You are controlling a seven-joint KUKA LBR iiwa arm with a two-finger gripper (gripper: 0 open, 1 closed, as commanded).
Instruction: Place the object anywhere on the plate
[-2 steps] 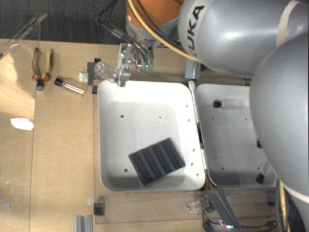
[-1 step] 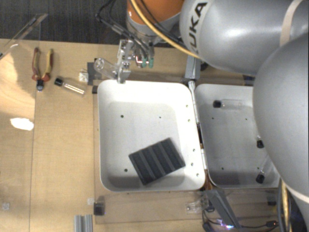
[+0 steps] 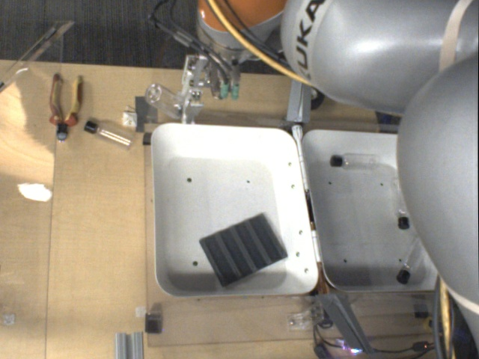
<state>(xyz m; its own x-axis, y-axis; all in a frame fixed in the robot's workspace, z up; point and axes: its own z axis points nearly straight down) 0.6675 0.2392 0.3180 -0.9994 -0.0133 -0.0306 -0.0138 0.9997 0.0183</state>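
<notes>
A dark ridged rectangular plate (image 3: 243, 250) lies tilted on the floor of the left white bin (image 3: 171, 200), toward its near side. My gripper (image 3: 227, 90) hangs from the orange band above the bench, just past the left bin's far rim and well away from the plate. Its tips are green. I make out no object held at the tips, and clear plastic parts (image 3: 193, 88) beside them clutter the view. No loose task object stands out in either bin.
The grey arm covers the upper right and much of the right bin (image 3: 352, 215), which holds small black bits (image 3: 336, 161). On the bench to the left lie red-handled pliers (image 3: 66, 102) and a small vial (image 3: 109, 132).
</notes>
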